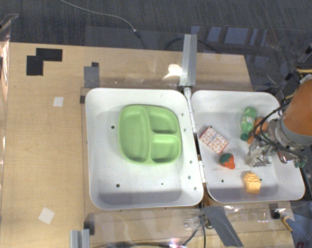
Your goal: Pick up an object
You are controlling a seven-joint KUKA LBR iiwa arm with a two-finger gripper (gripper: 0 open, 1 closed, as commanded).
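Two white bins sit side by side on the table. The left bin (99, 138) holds a green divided plate (149, 134) near its middle. In the right bin (218, 102), a green bottle (248, 122) lies near the far edge, a patterned red-and-white packet (214, 140) near the left wall, a strawberry toy (227, 160) just nearer, and a yellow toy (252, 182) by the near edge. The gripper (259, 156) hangs low between bottle and yellow toy; its opening cannot be told.

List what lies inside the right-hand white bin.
The right bin holds a green bottle, a patterned packet, a toy strawberry and a yellow toy. The pincer and the arm cover part of its floor.
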